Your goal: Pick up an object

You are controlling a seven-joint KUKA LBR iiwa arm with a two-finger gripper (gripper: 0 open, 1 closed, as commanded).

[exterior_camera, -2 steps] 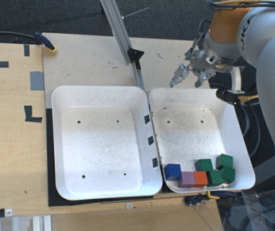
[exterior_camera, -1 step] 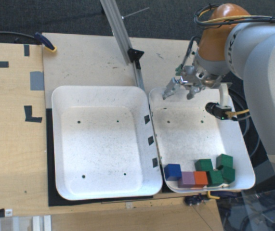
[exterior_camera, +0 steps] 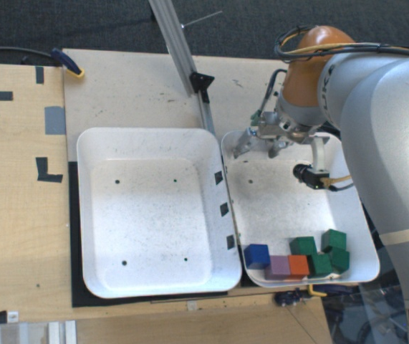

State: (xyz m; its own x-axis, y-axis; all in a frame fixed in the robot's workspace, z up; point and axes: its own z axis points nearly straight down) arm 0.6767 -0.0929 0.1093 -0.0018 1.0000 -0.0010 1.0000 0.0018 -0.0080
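so the gripper (exterior_camera: 251,143) sits at the right bin's (exterior_camera: 276,199) far corner, can't tell its state, and the blocks (exterior_camera: 301,258) are clustered way down at the near edge

Two white bins (exterior_camera: 150,145), smooth plastic, speckled; counter (exterior_camera: 18,192) of pale matt wood-grain board; arm shell (exterior_camera: 376,106) of satin grey with a glossy orange band (exterior_camera: 306,74); small blocks (exterior_camera: 297,258), matt, possibly foam; slanted rail (exterior_camera: 172,31), brushed metal.

Even, bright overhead light, soft shadows, mild glare on the white bins (exterior_camera: 89,149), slightly soft focus.
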